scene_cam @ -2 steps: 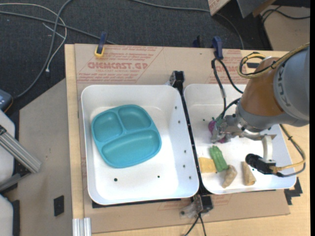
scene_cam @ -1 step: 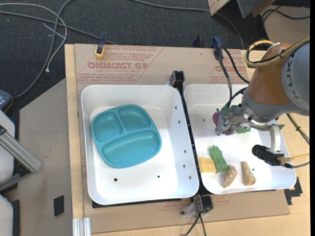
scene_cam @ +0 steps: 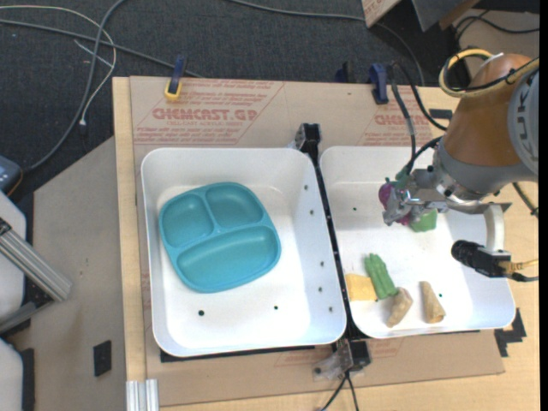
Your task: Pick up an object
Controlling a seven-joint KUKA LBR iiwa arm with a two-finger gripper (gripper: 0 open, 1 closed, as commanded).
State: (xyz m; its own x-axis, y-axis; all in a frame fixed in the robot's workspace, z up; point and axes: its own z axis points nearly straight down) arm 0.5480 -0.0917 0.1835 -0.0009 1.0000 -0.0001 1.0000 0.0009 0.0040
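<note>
Hovering low in the right-hand shallow white bin [scene_cam: 488, 311], our pincer [scene_cam: 409, 211] sits among a purple and green cluster [scene_cam: 421, 221] of small things; we cannot tell whether it grips anything. Toward five o'clock lie a green plastic vegetable [scene_cam: 380, 276] and two tan pieces [scene_cam: 431, 302]. We should centre squarely over one item before lifting slowly.
</note>
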